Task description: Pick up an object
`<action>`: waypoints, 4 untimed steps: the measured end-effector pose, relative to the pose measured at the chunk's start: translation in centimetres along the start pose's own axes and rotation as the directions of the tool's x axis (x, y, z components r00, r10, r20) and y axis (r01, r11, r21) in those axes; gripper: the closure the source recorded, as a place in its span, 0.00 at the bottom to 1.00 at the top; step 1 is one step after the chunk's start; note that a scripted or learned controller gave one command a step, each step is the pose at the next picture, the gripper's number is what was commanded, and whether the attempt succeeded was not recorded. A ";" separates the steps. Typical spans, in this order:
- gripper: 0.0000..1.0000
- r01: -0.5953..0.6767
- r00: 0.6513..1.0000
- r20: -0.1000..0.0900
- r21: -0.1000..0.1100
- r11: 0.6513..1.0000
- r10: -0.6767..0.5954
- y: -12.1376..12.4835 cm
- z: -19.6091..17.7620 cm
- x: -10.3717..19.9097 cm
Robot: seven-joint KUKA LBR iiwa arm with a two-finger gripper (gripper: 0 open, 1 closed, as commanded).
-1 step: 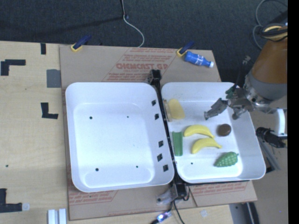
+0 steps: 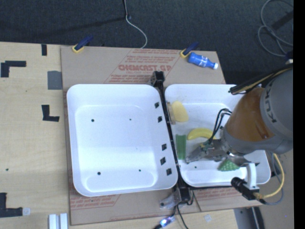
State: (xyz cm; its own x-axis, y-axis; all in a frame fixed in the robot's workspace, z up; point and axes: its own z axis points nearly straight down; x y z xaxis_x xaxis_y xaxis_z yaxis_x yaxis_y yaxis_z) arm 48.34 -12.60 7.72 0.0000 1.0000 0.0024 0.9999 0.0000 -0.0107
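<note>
Objects for picking all lie in my right bin (image 2: 200,93), so I go through them from biggest down. My own arm (image 2: 259,120) comes first: grey with its orange band, it reaches in from the right and hangs low over the near part of that bin, because that is where the pieces cluster. My gripper (image 2: 198,154) points left toward the divider, just beside a green block (image 2: 181,147) that stands along the bin's left wall. Whether anything sits in my grip I cannot tell; the metal tip blurs against the white floor. A pale yellow rounded piece (image 2: 178,111) rests farther back near the divider, a yellow banana-like shape (image 2: 199,134) lies between it and my wrist, and a small green bumpy thing (image 2: 228,166) peeks out under my wrist at the near side.

Left of these, the left bin (image 2: 114,137) is a shallow white tray. Both bins sit on a brown cardboard sheet (image 2: 138,66) held by blue and yellow clamps (image 2: 82,44). A little blue bottle (image 2: 202,60) lies at the far right of the sheet. Beyond is dark carpet (image 2: 62,8) with cables.
</note>
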 end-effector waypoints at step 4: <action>1.00 0.007 1.000 0.000 -0.006 1.000 -0.007 2.7 -10.6 13.0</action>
State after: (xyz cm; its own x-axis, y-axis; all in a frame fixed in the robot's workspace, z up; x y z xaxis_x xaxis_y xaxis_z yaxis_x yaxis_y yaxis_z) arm 51.20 0.41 18.36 -0.0074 1.0000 0.0021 1.0000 0.0074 -0.0044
